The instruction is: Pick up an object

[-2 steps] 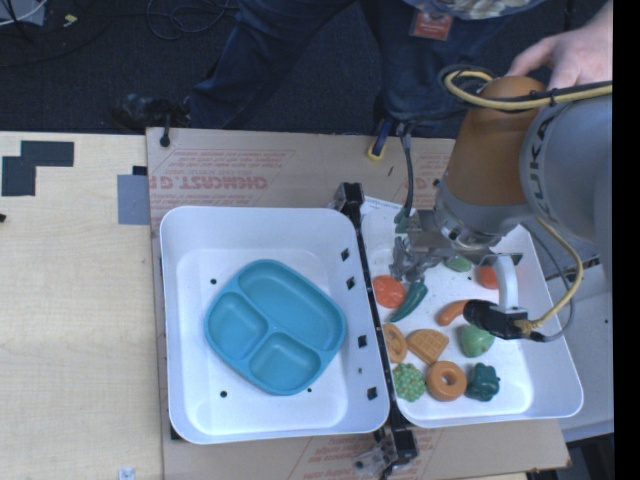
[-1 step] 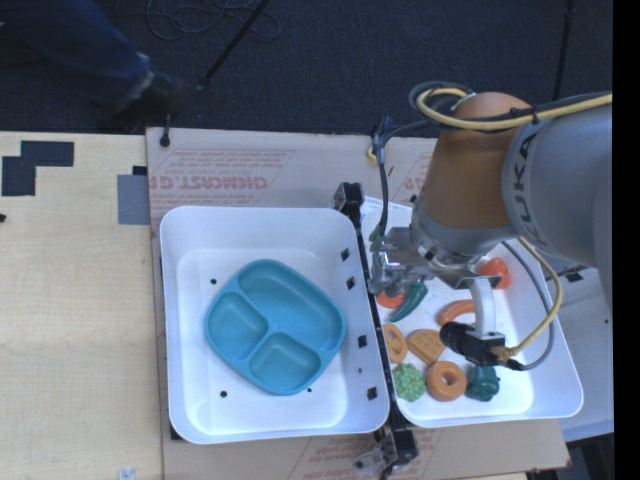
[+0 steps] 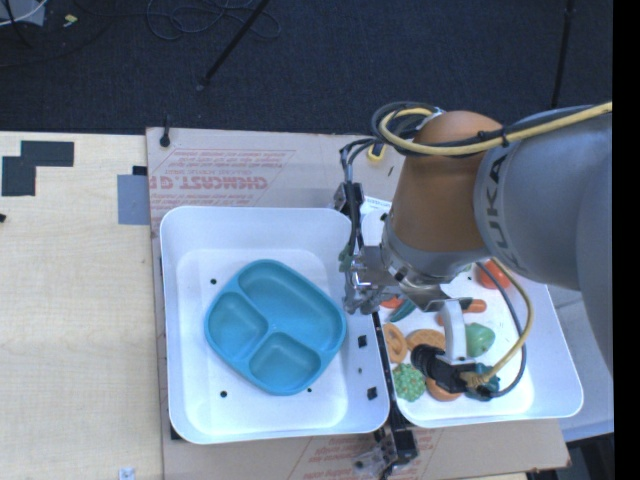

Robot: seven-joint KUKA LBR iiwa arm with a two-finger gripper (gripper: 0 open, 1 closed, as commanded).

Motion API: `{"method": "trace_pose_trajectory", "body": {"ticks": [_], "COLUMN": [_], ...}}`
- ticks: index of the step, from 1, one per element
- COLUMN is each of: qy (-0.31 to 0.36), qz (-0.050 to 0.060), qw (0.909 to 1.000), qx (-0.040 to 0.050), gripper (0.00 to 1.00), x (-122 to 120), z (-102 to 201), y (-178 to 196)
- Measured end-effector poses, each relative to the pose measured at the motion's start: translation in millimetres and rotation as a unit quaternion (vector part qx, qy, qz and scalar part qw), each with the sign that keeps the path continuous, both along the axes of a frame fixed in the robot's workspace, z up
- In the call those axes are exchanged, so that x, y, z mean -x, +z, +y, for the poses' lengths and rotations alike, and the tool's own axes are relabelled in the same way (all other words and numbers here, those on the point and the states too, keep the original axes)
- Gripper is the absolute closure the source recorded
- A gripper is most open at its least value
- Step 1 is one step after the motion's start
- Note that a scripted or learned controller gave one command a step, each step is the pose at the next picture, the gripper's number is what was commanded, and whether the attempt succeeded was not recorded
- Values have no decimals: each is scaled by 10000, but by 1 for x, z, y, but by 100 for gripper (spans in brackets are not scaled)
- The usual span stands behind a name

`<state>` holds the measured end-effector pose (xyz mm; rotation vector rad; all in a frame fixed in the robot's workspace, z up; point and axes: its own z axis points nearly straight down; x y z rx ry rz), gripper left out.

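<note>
Much of the right bin [image 3: 560,398] is covered by the arm. The gripper [image 3: 362,296] is seen over the adjoining rims of the two bins, but whether it is open or closed, or has hold of anything, cannot be told. A blue divided plate [image 3: 275,325] is laid in the left bin [image 3: 180,268]. Small pieces are gathered in the right bin: an orange ring-shaped piece [image 3: 397,344], a green knobbly piece [image 3: 408,381] and a smooth green piece [image 3: 481,339]. Both bins are set on printed cardboard [image 3: 220,173].

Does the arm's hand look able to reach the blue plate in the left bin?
Probably yes: the blue plate lies alone and uncovered in the left bin, with the hand close beside it.
</note>
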<state>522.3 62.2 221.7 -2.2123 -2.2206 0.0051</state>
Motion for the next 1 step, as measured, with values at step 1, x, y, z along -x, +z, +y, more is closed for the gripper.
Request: {"method": "trace_pose_trajectory", "body": {"ticks": [1], "qy": [-11], "qz": [-15], "qw": [10000], "qx": [10], "gripper": [100], "x": [-13], "z": [13], "y": [2]}}
